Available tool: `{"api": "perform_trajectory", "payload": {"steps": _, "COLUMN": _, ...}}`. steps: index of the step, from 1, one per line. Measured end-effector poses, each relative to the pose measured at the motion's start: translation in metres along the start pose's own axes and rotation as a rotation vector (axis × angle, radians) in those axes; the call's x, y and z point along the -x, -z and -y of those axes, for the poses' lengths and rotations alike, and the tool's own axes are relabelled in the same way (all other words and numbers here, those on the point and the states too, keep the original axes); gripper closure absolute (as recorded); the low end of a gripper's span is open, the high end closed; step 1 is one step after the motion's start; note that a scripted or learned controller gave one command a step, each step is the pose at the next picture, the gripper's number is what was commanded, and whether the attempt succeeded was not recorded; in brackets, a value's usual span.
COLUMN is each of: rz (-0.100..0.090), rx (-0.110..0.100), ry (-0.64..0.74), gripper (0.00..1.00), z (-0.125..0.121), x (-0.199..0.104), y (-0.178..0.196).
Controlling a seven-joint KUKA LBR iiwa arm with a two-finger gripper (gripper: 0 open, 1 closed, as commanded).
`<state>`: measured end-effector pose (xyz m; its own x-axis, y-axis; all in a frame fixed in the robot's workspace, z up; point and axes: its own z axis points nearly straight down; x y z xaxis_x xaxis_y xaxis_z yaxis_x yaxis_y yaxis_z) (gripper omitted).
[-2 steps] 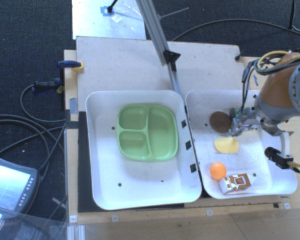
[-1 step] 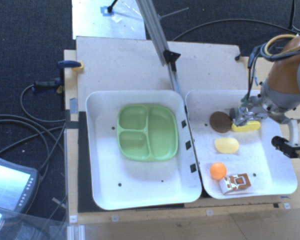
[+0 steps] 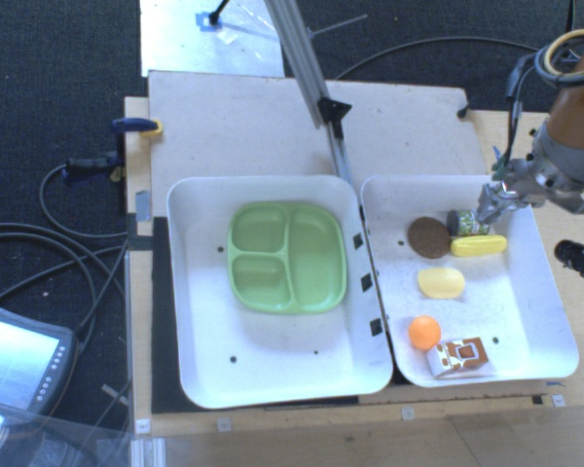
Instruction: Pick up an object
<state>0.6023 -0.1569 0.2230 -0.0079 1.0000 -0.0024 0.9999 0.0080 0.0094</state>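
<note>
The claw [image 3: 492,207] is being seen low over the back part of the right bin [image 3: 555,334], reaching in from the right below the grey arm [image 3: 569,168] with its orange band. Whether it is spread or closed cannot be told, as its tip is blurred against the objects under it. It is being held directly above a small dark green object [image 3: 462,223], which is lying on the bin floor; contact between the two cannot be told. No object is being seen lifted.

Just in front of the green object, a yellow banana-shaped piece [image 3: 479,245] is lying crosswise, touching or nearly touching it. To their left a brown round disc [image 3: 429,237] is resting flat. Near the middle of the bin a pale yellow oval piece [image 3: 440,282] is lying apart from the rest. Toward the front, an orange ball [image 3: 424,333] is sitting just beside a small brown-and-white packet [image 3: 459,356].

In the left bin [image 3: 200,358], a green divided plate [image 3: 287,258] is lying flat, with three compartments. Both bins are being carried side by side on the counter [image 3: 243,125], their inner rims touching. A slanted metal pole [image 3: 297,42] is crossing the back of the counter. A handheld pendant with a screen [image 3: 15,358] and loose cables [image 3: 78,197] are lying on the dark floor to the left.
</note>
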Motion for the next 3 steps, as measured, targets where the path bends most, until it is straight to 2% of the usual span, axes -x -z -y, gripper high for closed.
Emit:
{"api": "perform_trajectory", "payload": {"steps": 1, "rz": -0.001, "rx": -0.004, "ry": 0.0, "gripper": 1.0, "z": -0.002, "x": 0.0, "y": 0.033}}
{"api": "perform_trajectory", "payload": {"steps": 3, "rz": -0.005, "rx": -0.008, "ry": 0.004, "gripper": 1.0, "z": -0.015, "x": -0.117, "y": 0.014}}
